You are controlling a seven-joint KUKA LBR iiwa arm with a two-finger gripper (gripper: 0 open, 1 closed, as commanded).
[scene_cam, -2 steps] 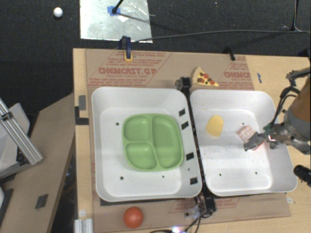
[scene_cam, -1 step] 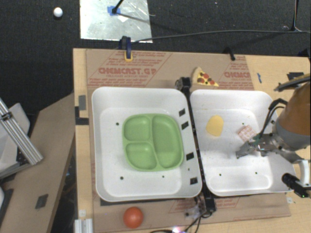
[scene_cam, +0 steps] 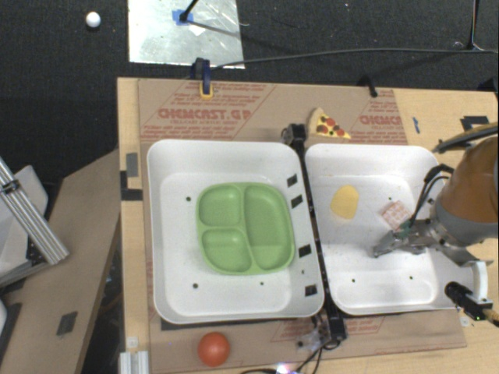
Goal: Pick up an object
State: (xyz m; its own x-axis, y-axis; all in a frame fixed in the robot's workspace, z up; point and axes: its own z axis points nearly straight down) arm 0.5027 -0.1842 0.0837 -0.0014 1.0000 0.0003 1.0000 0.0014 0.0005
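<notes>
Reaching in from the right edge, the arm [scene_cam: 468, 201] has its gripper [scene_cam: 387, 246] low in the right bin [scene_cam: 366, 294], mid-right of frame; can't tell the tool's state, too dark and small to read w/ any confidence. Nothing visibly held. Likely targets: yellow piece [scene_cam: 345, 201], upper-centre of that bin, and a small pink/white item [scene_cam: 394, 211] just right of it, nearer the gripper. Risks, as a judgement: the pink item looks flat and thin, so a close could slide over it or pinch bin floor; the tip sits below and beside both things, not over either, so a grab from here may close on air. Yellow piece looks rounded, could squirt out if caught off-centre. Cable [scene_cam: 427, 189] looping by the wrist might snag on a big move. Elsewhere: left bin [scene_cam: 168, 232] carries a green tray [scene_cam: 245, 228] w/ three compartments, well apart from the action. Pizza slice toy [scene_cam: 328, 125] sits on the board above the bins' join; orange ball [scene_cam: 214, 348] at bottom, below the left bin; white ball [scene_cam: 93, 19] upper left; blue clamp [scene_cam: 203, 76] top centre. None of these block the reach; the divider btw bins is the only nearby edge.
</notes>
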